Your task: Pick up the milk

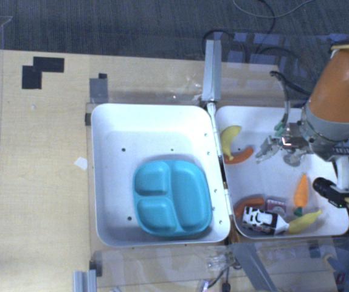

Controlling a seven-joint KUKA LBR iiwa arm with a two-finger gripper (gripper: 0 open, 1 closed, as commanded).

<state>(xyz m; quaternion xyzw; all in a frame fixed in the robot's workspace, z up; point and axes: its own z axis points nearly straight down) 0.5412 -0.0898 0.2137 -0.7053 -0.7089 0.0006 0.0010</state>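
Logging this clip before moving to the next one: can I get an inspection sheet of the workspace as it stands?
Surface: wooden bench bearing left bin and right bin, side by side.
Job's things: milk carton, black-and-white, lying at the right bin's near edge, apart from the gripper.
Clutter: blue divided tray in the left bin; in the right bin a carrot, banana, and a yellow and an orange piece.
Grippers: gripper over the right bin's middle, holding nothing.
Cables: loop on the floor behind.
Surroundings: black tape marks on the bench.
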